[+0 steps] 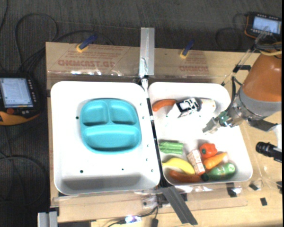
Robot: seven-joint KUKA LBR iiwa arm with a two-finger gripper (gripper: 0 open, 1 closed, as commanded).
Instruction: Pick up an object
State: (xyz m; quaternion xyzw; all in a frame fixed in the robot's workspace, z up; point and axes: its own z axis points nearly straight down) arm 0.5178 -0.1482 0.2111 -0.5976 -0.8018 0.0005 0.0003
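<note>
The right bin (pixel 234 141) holds several toy foods. Along its far wall lie an orange piece (pixel 163 104) and a black-and-white object (pixel 188 105). At the near end are a green vegetable (pixel 171 147), a yellow banana (pixel 178 164), a small carton (pixel 195 161), a red pepper (pixel 208 150), a carrot (pixel 214 160) and a green pepper (pixel 222 170). My gripper (pixel 216 123) hangs over the right middle of this bin, just above the red pepper in the picture and to the right of the black-and-white object. I see nothing held in it.
The left bin (pixel 66 141) carries a blue divided plate (pixel 110 125). A metal post (pixel 147 51) rises behind the seam between the bins. The grey arm with its orange band (pixel 267 82) crosses the right bin's far right corner.
</note>
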